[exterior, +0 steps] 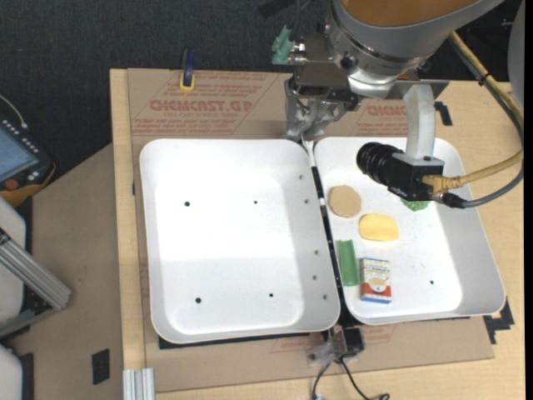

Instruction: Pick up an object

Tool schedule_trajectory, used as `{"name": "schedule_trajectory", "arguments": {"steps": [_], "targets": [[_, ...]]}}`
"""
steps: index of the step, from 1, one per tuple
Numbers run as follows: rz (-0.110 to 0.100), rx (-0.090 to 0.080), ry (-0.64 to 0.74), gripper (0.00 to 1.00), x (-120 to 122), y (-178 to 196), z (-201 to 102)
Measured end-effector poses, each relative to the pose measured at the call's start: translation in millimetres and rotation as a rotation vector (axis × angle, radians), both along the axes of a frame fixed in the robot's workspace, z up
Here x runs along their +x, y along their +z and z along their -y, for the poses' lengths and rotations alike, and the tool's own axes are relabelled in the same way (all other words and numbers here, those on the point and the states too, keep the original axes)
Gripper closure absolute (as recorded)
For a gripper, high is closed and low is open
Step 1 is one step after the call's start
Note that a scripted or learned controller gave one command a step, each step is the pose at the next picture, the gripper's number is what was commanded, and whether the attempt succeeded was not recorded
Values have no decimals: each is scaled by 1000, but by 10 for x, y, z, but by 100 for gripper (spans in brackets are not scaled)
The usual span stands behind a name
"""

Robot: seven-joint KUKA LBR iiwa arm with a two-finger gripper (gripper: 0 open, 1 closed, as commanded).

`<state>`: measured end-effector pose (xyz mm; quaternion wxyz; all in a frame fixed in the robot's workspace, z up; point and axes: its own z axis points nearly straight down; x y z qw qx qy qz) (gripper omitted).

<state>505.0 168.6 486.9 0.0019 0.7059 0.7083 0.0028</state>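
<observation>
2 white bins side by side on brown cardboard [208, 107]: the left bin [166, 223] and the right bin [466, 257]. In the right bin, 4 small things lying flat, all on the side near the wall shared with the left bin: a round tan disc [344, 201], a yellow oval [379, 227] just beside it, a green stick [346, 262] lying along that wall, and a little box [376, 279] right next to the stick. Loose and apart enough to be reached from above, by the look of it. Up at the far side, over the spot where both bins meet: the gripper [310, 127], hanging under the big grey and orange arm [400, 7]. No thing seen held in it. Pincer apart or together? Cannot tell, too dark and crowded there. On a white bracket off the arm, a black tube part [387, 167] over the far end of the right bin, maybe for looking down. Picking up not done yet, judging by all 4 things down in the bin. Next, probably a move over and down onto 1 of them, the disc being nearest. Harder pick: the stick, so close to the wall.
</observation>
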Motion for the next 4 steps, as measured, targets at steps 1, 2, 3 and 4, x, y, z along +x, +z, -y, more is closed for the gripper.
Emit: {"name": "schedule_trajectory", "arguments": {"steps": [1,2,3,4], "targets": [[-1,-1,0,0,0,-6,0],[2,0,1,100,4,102,-7],[1,0,1,0,4,98,-7],[5,1,3,100,8,205,-14]]}}
